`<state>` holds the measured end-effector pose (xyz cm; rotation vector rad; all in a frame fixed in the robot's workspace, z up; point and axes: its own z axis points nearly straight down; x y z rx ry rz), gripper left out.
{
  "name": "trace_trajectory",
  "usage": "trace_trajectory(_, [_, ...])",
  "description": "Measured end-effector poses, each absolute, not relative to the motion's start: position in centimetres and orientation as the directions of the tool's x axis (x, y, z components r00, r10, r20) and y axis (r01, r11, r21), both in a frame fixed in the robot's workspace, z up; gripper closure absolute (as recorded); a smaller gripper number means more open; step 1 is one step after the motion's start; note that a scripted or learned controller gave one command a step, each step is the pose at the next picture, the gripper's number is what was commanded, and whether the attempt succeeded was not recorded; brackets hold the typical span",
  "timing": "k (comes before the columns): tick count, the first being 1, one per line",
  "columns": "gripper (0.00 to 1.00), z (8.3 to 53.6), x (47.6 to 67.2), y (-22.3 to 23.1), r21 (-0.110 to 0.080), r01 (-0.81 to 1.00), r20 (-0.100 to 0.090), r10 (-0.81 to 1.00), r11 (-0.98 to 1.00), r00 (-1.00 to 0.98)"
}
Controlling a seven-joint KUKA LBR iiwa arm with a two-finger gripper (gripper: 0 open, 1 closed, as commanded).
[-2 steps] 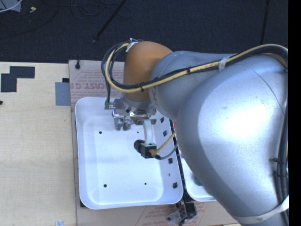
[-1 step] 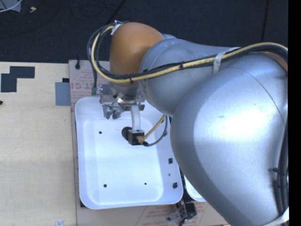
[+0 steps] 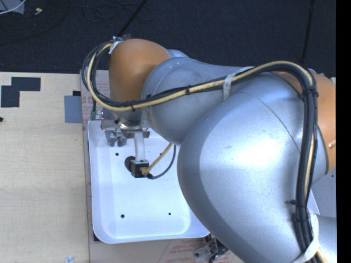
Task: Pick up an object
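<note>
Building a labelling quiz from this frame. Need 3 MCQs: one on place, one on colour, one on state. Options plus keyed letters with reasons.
1. Where is the gripper?
A. Over the far end of the white bin
B. Over the wooden bench top at left
C. Over the dark floor at the top

2. What colour is the band above the wrist?
A. Blue
B. Orange
C. Green

3. What does the yellow-and-black cable do?
A. Lies coiled in the bin
B. Hangs cut off
C. Runs along the arm to the wrist

Answers:
1 A: it hangs above the bin floor by the far wall.
2 B: orange dome on the grey arm.
3 C: it follows the arm's upper side.
</note>
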<state>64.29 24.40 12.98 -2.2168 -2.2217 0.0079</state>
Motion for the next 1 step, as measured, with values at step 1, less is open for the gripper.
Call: trace_trajectory(1, [1.00,8.42,64.21,24.36,-0.007,1.000,-0.003,1.000,0.005,-0.005])
